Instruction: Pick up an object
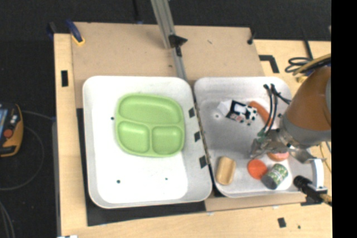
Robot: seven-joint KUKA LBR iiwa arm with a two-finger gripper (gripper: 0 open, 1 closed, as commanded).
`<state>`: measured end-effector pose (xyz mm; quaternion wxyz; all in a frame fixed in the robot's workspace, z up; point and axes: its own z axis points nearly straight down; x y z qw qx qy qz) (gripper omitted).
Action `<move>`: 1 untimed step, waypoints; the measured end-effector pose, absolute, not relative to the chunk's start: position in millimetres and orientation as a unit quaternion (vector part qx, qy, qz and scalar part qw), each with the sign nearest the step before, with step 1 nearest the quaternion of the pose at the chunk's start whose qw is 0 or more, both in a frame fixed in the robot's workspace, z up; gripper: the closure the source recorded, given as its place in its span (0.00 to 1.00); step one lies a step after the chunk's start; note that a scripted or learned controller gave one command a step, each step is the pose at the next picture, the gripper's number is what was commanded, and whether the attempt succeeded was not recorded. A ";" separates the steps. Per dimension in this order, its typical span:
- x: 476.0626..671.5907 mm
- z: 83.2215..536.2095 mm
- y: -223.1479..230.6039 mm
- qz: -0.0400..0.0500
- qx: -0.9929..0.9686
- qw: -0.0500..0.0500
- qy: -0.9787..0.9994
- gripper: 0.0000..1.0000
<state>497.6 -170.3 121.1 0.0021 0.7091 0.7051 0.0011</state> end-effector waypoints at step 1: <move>503.2 184.9 -171.8 0.002 0.706 0.004 0.708 1.00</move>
